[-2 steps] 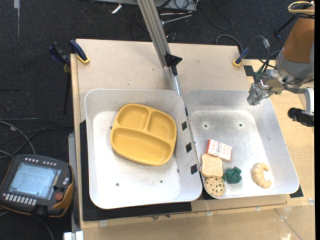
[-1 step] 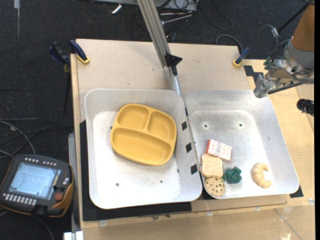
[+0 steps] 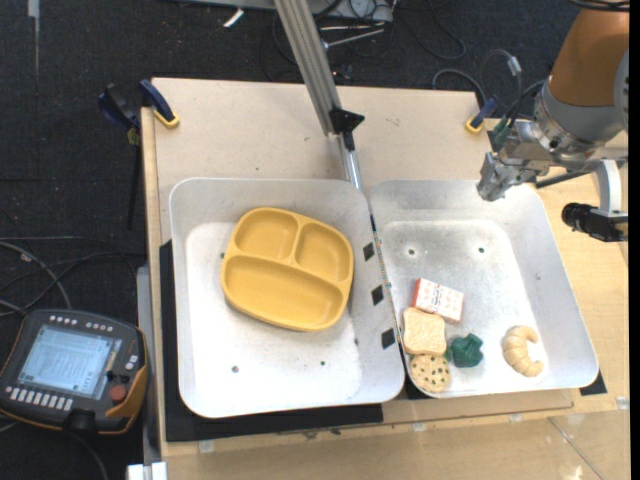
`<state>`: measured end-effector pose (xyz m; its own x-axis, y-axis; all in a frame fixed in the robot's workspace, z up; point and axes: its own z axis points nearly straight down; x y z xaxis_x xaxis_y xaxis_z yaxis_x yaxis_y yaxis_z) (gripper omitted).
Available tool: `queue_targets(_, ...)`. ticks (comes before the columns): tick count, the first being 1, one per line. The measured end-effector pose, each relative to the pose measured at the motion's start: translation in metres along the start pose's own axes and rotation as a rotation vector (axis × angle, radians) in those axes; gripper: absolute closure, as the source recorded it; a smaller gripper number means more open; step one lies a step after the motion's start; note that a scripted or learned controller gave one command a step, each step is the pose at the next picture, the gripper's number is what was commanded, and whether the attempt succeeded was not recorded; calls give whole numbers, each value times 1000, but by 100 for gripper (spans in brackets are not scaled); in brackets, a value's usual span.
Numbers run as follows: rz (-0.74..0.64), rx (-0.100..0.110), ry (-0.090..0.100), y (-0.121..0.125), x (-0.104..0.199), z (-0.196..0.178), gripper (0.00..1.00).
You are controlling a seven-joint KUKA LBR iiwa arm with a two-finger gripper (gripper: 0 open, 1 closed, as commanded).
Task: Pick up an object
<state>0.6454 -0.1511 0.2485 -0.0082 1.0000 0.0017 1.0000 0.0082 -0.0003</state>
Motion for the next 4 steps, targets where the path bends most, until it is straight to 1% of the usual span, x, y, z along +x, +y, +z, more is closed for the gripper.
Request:
queue_targets(2,1,2,0,-35,87,7,100)
queue_targets(3,0,2,0,-51,134,2,100)
queue_targets(4,0,1,0,-57,180,1,100)
